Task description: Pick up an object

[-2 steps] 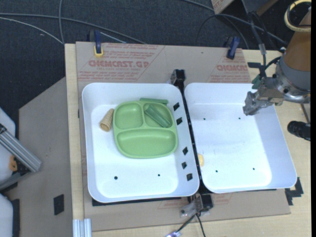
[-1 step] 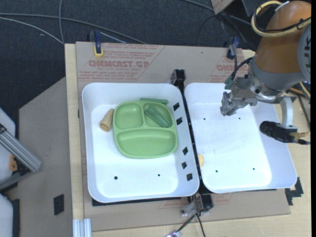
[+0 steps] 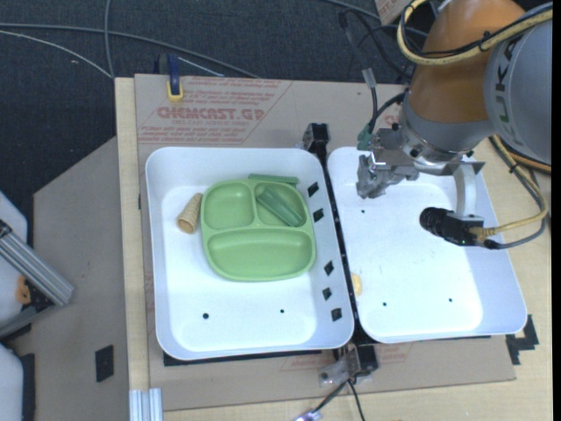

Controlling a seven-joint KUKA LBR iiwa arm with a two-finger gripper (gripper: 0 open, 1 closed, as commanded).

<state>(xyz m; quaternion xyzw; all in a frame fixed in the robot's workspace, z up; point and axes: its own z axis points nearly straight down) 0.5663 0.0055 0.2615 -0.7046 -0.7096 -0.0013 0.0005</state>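
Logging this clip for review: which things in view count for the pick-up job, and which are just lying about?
Job:
- gripper, over the right bin
- green divided plate in the left bin
- green piece on the plate
- tan cone beside the plate

Lying about:
- cardboard sheet
- blue clamp
- floor cables

- Two shallow white bins sit side by side on the bench (image 3: pixel 263 103): the left white bin (image 3: pixel 175 323) and the right white bin (image 3: pixel 421 305).
- A green divided plastic tray (image 3: pixel 254 248) lies in the left bin, toward its far half.
- A dark green flat piece (image 3: pixel 282 204) rests in the tray's far right compartment.
- A tan cone-shaped object (image 3: pixel 188 212) lies just beside the tray's left edge.
- The pincer (image 3: pixel 375 181) hangs over the right bin's far left corner.
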